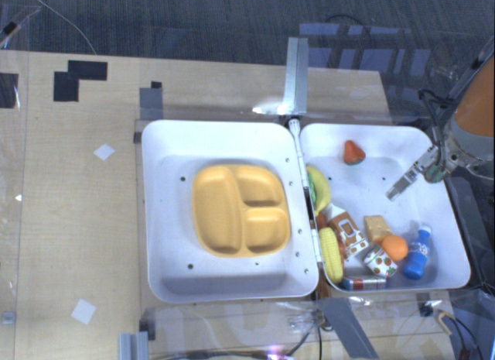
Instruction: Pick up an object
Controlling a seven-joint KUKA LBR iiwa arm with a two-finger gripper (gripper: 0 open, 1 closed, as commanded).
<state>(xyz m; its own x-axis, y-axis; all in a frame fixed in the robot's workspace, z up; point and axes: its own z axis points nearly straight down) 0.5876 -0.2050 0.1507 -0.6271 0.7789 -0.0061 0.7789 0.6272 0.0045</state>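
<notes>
Where the arm enters from the right edge of the frame, its orange band sits at the upper right and the gripper reaches down and to the left over the right bin. The gripper hangs above bare white floor in the middle of that bin, and nothing can be seen between its fingers; whether they are parted or closed I cannot tell at this size.

The things to be picked lie in the same bin. A small red and orange piece sits alone near the top, up and to the left of the gripper and well apart from the rest. Along the bin's left wall lies a yellow-green banana, and below it a yellow corn cob. Beside the cob is a brown and white carton, then a tan block, an orange ball, and a blue bottle at the lower right. A red and blue marker-like stick lies along the bottom edge.

The left bin holds a yellow divided tray in its middle.
</notes>
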